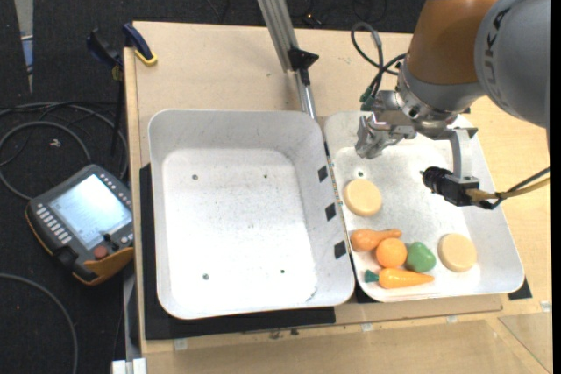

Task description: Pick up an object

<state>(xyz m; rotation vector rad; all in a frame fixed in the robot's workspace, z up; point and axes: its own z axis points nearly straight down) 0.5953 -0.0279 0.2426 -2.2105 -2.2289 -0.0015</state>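
Arm hanging over the toy bin, nothing gripped yet

Starting at the left, a teach pendant (83,223) is lying on the floor beside the bench. The left bin (175,131) is sitting next to it on the bench top, its floor speckled. The right bin (491,228) is touching it along the shared edge and is holding the candidate objects: a pale round disc (363,197), an orange gourd-shaped toy (375,236), an orange ball (391,253), a carrot (403,278), a green piece (422,257) and a second pale disc (457,252). The gripper (372,139) is hovering above the bin's far corner, near the first disc but apart from it; whether it is spread or pressed together cannot be told from this angle.

The orange and green toys are crowding together, touching, so a descent there is likely to straddle two pieces or nudge one aside. The flat discs are offering little to pinch
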